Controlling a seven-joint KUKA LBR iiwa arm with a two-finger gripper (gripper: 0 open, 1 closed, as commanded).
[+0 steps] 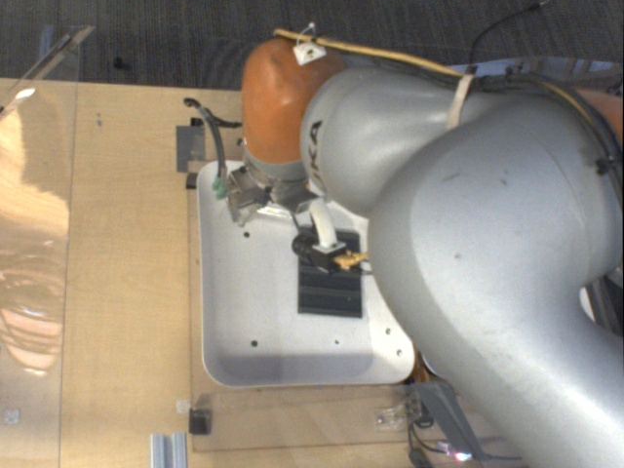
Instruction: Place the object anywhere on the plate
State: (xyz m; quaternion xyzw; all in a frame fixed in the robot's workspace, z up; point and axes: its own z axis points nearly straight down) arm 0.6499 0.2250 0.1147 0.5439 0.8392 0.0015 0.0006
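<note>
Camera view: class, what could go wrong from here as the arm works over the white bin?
1. The claw hangs close to the upper-left corner wall of the white bin; a low move might strike it.
2. The arm hides much of the bench on the right, so a placement there could not be checked from this view.

Bin on bench; arm above bin, covering its rear and right side.
</note>
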